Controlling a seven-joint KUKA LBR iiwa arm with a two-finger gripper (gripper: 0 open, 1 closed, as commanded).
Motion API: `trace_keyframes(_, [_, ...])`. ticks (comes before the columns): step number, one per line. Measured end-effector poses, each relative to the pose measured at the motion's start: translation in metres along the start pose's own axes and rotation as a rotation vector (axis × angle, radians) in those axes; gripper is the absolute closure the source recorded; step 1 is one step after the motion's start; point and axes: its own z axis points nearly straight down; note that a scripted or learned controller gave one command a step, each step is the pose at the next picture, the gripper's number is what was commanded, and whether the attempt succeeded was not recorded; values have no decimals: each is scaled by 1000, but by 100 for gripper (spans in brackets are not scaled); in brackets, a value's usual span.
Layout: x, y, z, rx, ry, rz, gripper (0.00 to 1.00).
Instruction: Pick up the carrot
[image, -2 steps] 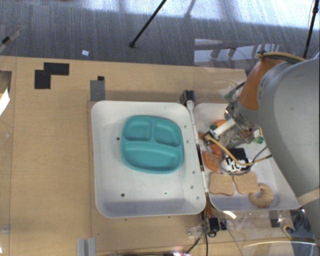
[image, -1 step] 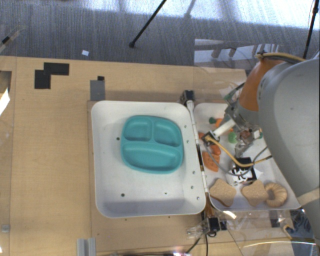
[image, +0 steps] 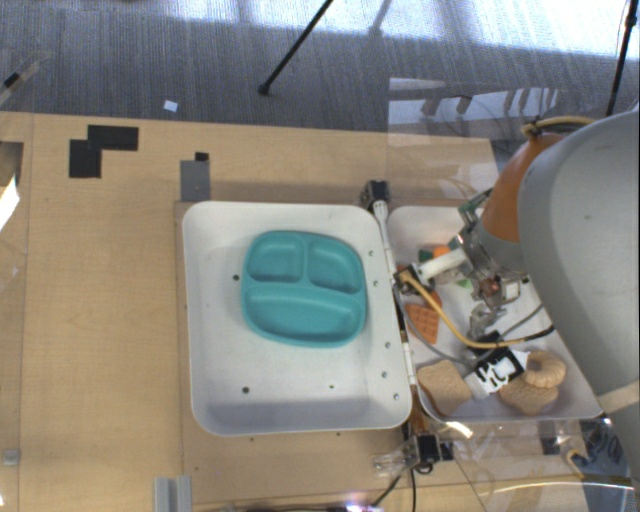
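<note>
A small orange piece that looks like the carrot (image: 437, 250) lies near the back left of the right bin (image: 405, 225), mostly hidden under the arm. My gripper (image: 487, 305) hangs over the middle of that bin, just right of and nearer than the orange piece. Cables and metal parts crowd around it. I cannot see anything held in it.
The left bin (image: 215, 400) holds a teal divided plate (image: 303, 287). In the right bin lie an orange waffle-like piece (image: 424, 320), a tan bread slice (image: 444, 385), and two tan round pastries (image: 545, 370) (image: 527, 395) near the front. The grey arm (image: 585, 260) covers the bin's right side.
</note>
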Motion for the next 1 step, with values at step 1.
trace_keyframes(1, [-41,-11,-3,-8,12,104,0])
